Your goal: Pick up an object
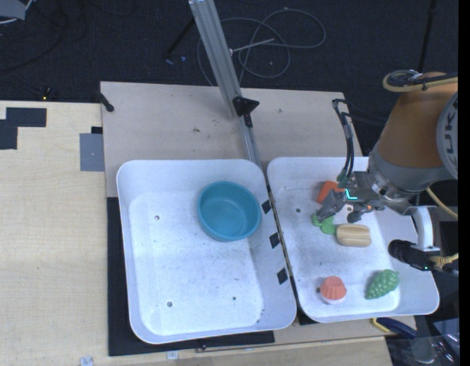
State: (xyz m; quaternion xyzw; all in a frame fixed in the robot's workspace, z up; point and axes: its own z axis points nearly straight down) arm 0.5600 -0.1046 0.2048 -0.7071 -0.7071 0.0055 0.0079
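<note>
Nearest the camera, along the lower edge of the right bin (418, 300), sit a small red-orange ribbed piece (333, 289) and a green grape-like cluster (381, 284), both apart from each other and lower right in the frame. Above them, mid-bin, a tan bread-like roll (354, 235) lies on its side, touching or just beside a small green piece (323, 223); an orange-red piece (326, 191) lies just above that. The left bin (143, 280) holds a blue bowl (229, 210) near its upper right corner.

The pincer (346, 202) hangs over the upper middle of the right bin, directly above the green piece and the roll's left end; whether its tips are apart or together I cannot tell, and nothing is visibly between them.

The likeliest target is the roll or the green piece beneath it. These look like light plastic toy foods, stiff and somewhat smooth, so liable to skid on the bin floor. The roll would best be taken across its short width, at the middle; its neighbour crowds one end, which could spoil the closure
</note>
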